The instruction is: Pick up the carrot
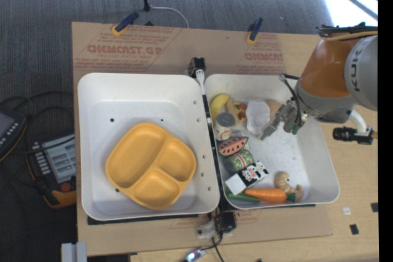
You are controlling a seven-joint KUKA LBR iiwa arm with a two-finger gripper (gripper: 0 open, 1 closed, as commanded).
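orange and slim, the carrot (265, 195) is lying flat along the bin's near wall, well below the pincer (277, 121). the pincer is hanging released over the toy clutter, grasping nothing, likely because its descent is not yet lined up with the carrot.

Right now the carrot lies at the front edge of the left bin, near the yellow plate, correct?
Not quite. The camera view shows the carrot at the front edge of the right bin; the yellow plate sits alone in the left bin.
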